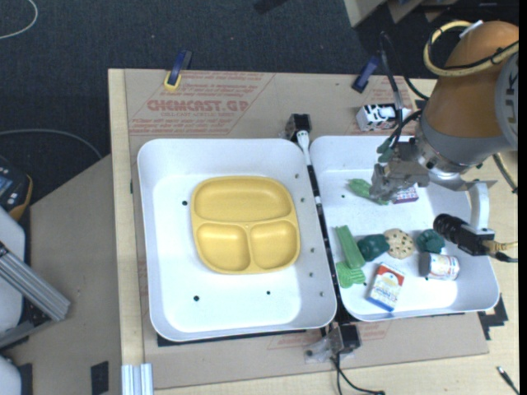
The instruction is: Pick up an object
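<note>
1. Camera view shows the pincer point(384, 189) low in the right bin point(329, 159), right at a flat green piece point(359, 188). That piece looks like the thing it is trying to pick up. The green piece lies on the bin floor, touching or just to the left of the pincer tips.
2. I cannot tell if the pincer is spread or pressed together, because the tips are too small and dark to read. I cannot see the green piece lifted.
3. A small purple thing point(405, 195) sits just to the right of the pincer, so it may get bumped.
4. Below the pincer lie a cookie point(398, 242), a dark green lump point(372, 246), a long green block point(348, 256) and a red and white box point(385, 286). They are apart from it, so they are not in the way.
5. Far to the left of the pincer, the other bin point(156, 220) holds a yellow tray point(244, 223).
</note>
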Controlling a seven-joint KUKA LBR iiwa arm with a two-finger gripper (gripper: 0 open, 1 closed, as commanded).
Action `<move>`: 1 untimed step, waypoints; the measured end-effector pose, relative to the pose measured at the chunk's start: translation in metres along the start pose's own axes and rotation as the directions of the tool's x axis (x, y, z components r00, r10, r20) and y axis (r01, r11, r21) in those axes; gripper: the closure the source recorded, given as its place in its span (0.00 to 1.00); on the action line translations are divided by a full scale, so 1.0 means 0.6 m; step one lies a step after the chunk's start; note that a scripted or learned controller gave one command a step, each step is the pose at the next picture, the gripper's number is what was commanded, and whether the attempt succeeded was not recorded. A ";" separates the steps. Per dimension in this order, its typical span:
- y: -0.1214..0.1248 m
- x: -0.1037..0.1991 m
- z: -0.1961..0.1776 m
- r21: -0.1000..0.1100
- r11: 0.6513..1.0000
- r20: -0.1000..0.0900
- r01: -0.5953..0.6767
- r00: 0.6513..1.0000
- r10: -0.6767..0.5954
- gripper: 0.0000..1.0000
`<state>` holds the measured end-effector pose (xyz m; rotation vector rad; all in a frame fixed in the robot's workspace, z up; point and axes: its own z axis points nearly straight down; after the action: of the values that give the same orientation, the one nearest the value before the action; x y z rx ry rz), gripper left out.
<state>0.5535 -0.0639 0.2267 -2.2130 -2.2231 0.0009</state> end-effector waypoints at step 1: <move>-0.006 0.090 0.014 0.000 1.000 0.000 0.001 1.000 -0.001 1.00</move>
<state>0.5498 -0.0098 0.2186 -2.2116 -2.2243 0.0004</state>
